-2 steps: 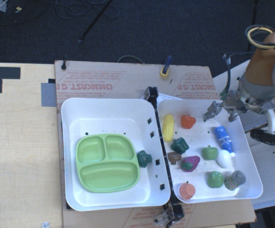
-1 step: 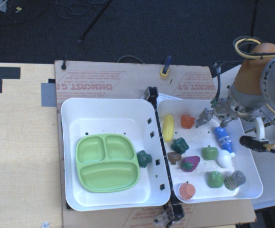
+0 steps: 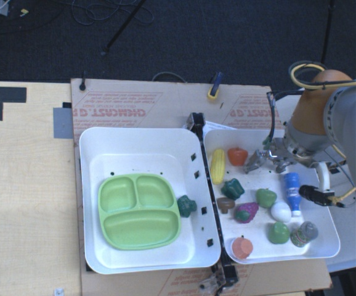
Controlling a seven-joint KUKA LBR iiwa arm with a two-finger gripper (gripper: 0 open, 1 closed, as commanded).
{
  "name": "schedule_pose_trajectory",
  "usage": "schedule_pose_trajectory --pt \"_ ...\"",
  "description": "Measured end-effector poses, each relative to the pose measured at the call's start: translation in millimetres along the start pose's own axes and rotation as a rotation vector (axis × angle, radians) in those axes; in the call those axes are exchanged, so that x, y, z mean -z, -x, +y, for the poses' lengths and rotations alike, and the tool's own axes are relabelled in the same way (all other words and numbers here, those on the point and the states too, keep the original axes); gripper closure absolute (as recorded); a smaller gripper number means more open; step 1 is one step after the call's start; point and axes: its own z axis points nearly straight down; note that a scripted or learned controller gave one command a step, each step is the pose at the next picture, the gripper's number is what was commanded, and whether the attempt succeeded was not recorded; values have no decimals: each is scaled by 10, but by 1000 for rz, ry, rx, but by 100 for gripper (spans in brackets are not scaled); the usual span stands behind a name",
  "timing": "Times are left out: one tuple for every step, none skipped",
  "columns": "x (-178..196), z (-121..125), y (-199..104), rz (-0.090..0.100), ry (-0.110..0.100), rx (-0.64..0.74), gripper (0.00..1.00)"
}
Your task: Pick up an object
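Red block lettering runs across the flat brown cardboard sheet [image 3: 135, 106] lying under the two shallow white bins, printed upside down from the camera's side; the larger line appears to read "CHEMCREST," though the letters are too blurred to be sure, and the smaller lines beneath it cannot be made out. The same red print repeats on the sheet's right half [image 3: 242, 111], partly cut off and unreadable.

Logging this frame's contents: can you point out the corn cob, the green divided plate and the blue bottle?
corn cob [image 3: 217, 165], camera view, middle of the yellow cob.
green divided plate [image 3: 138, 227], camera view, floor of its large compartment.
blue bottle [image 3: 292, 187], camera view, middle of its blue body.
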Motion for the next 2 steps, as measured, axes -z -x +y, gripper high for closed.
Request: schedule_pose_trajectory --pt "128 9 0 0 2 2 100" --pt "732 41 -54 -2 7 -6 100"
